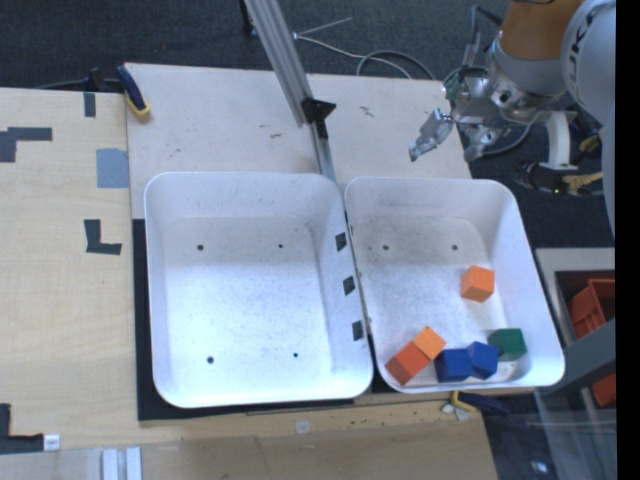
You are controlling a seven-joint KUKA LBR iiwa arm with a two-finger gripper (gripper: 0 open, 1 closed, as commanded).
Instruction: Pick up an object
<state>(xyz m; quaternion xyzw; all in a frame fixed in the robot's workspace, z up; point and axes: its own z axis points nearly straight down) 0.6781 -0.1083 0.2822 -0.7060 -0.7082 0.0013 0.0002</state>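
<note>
I see the gripper (428, 140) hanging above the bench just beyond the far rim of the right bin (520, 218), its fingers spread apart with nothing between them. The blocks sit in that bin — a lone orange block (478, 282) near the right wall, and an orange-red pair (415, 356), two blue blocks (467, 361) and a green block (508, 343) clustered at the near edge

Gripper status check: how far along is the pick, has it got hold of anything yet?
Nothing looks done yet. The gripper hangs above the bench beyond the right bin, with nothing between its fingers. All the blocks lie in that bin: an orange block alone, and a cluster at the near wall, a red block, another orange one, two blue blocks and a green block. The reach, grasp and lift remain.
</note>
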